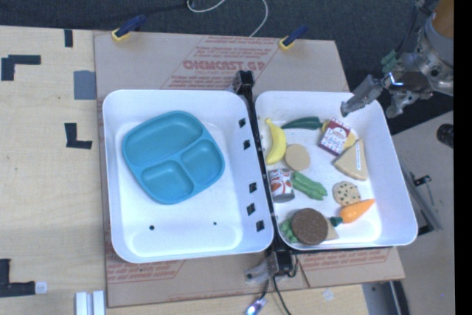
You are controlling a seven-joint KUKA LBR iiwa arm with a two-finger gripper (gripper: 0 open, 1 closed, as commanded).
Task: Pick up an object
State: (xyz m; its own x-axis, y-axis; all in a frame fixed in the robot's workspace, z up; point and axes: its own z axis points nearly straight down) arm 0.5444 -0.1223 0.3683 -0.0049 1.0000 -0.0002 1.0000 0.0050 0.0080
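Note:
The right bin (391, 158) holds several toy foods: a yellow banana (274, 142), a green pepper (302, 123), a red box (334, 136), a pale wedge (352, 160), a tan disc (298, 157), a small can (281, 184), a green pod (310, 184), a cookie (345, 192), a carrot (356, 210) and a brown patty (309, 226). My gripper (377, 99) hangs over the bin's far right corner, up and right of the red box. Its two fingers stand apart, open, with nothing between them.
A blue divided plate (173, 156) lies in the left bin (118, 181). Black clips run along the wall between the two bins (254, 181). A white cable (221, 4) loops behind the bench, beyond the cardboard sheet (221, 63).

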